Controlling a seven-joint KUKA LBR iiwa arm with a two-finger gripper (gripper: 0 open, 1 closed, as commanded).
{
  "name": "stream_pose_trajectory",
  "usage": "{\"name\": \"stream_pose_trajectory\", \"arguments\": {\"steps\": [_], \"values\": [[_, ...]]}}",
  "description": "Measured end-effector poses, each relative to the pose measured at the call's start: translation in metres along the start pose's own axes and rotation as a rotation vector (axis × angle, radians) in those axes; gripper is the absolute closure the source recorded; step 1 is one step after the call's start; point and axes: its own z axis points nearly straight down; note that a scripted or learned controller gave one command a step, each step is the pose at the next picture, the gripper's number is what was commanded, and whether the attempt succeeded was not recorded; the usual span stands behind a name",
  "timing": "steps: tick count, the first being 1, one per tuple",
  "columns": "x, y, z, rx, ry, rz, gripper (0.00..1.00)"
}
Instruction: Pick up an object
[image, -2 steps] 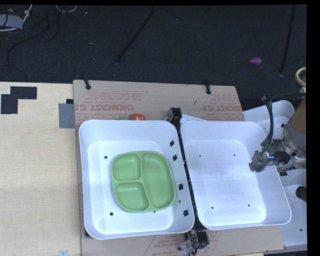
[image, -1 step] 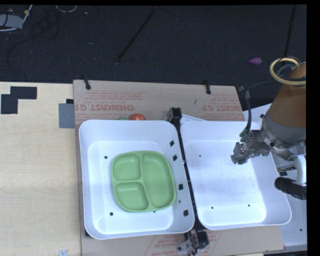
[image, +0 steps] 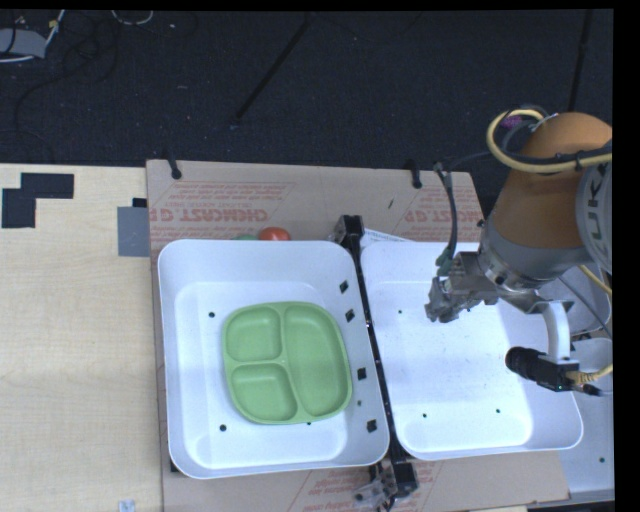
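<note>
Two shallow white bins sit side by side on a sheet of brown cardboard (image: 300, 205) in the middle of the frame. The left bin (image: 190, 300) holds a pale green divided plate (image: 287, 362), lying flat a little right of that bin's middle, its three compartments facing up. Just past the left bin's far rim, toward the top of the frame, a small red-orange round object (image: 274, 235) rests on the cardboard, with a sliver of something green beside it on its left; it is too small to name.

The right bin (image: 460, 400) shows a bare white floor dotted with a few dark specks. The arm (image: 545, 200) comes in from the right side of the frame, its orange band bulking large at the upper right, with a yellow cable looped above it. The gripper (image: 445, 300) hangs over the upper middle of the right bin, well apart from the green plate in the other bin. From here it reads as a dark grey cluster of metal, and I cannot tell how wide it stands or whether anything is caught in it.

A light wooden tabletop (image: 70, 380) fills the left of the frame, and the floor above is dark carpet.
</note>
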Motion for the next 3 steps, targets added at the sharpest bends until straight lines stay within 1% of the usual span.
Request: {"name": "stream_pose_trajectory", "arguments": {"steps": [2, 3], "values": [[0.099, 0.043, 0.030, 0.000, -0.002, 0.002, 1.00], [0.151, 0.073, 0.032, -0.001, -0.001, 0.001, 1.00]]}}
